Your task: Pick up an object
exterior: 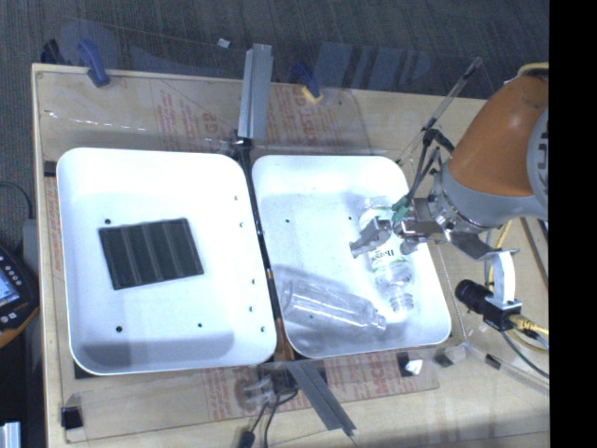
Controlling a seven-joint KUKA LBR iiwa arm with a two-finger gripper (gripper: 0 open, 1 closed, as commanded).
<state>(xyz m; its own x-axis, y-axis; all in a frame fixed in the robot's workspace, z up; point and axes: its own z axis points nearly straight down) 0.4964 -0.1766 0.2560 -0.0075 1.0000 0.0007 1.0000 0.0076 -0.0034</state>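
No text, number or brand can be read with any certainty. Faint reddish printing runs across the brown board (140, 96) under the two white bins, along its far side and again at its near edge, but the letters are too small and pale to make out. A clear plastic bottle (392, 267) in the right-hand bin (308, 185) carries a small white label with dark marks on it, also too blurred to read.
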